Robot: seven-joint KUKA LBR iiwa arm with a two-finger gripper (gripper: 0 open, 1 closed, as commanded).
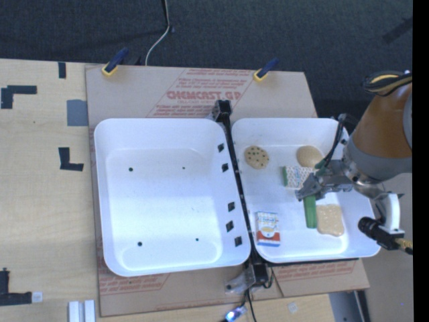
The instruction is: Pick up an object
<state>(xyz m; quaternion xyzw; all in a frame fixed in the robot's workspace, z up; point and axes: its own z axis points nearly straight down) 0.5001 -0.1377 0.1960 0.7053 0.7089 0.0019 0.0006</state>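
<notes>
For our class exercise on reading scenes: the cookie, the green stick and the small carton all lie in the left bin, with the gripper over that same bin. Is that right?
Not quite: they lie in the right bin, not the left bin. The camera view shows the cookie, the green stick and the small carton there, with the gripper over that same bin.

So the table (40,200) is light wood with a few dark tape marks on its left part. A brown cardboard sheet (201,92) with red print lies on it, clipped at the back by two blue-and-yellow clamps (115,62). Two white bins (107,180) sit side by side on the cardboard.
</notes>
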